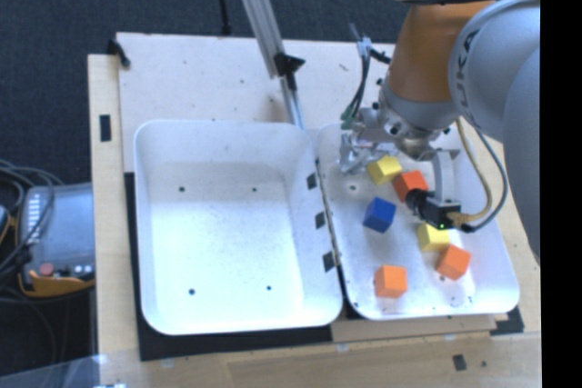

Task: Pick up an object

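Observation:
The right bin (486, 286) holds several small cubes. A yellow cube (384, 168) lies at its upper middle, with a red-orange cube (409, 184) just right of it. Below them a blue cube (379, 214) rests near the bin's left side. Another yellow cube (434, 237) and an orange cube (453, 262) lie toward the right, and a second orange cube (390, 280) sits near the front edge. My gripper (356, 156) hangs low over the bin's far left corner, right beside the first yellow cube. The wrist hides whether it touches that cube.
The left bin (227, 227) stands beside the right one, their rims meeting near the middle. A slanted aluminium post (259, 4) rises behind the bins. Black cable and a small lit device (436, 212) trail from the wrist over the cubes.

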Controlling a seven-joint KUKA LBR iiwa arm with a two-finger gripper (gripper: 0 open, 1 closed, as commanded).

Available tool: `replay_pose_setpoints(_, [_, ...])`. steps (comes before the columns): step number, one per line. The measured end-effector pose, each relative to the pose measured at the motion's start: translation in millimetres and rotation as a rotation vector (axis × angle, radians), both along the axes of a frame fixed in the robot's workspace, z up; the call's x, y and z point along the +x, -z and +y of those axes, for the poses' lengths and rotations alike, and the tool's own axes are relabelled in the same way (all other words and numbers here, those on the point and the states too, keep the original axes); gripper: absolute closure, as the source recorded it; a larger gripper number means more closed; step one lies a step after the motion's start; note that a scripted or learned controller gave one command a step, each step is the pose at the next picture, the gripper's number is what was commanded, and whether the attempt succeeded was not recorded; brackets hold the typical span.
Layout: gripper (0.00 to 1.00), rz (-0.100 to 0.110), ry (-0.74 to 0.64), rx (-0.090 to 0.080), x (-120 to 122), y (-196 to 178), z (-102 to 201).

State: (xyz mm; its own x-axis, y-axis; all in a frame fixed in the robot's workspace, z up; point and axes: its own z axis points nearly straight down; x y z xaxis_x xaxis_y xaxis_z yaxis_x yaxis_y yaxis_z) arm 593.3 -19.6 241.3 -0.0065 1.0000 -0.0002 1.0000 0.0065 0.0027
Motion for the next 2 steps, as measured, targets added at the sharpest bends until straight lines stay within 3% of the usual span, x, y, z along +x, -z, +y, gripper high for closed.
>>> replay_pose_setpoints(2, [1.0, -0.001, 0.0, 0.001, 46, -7, 86])
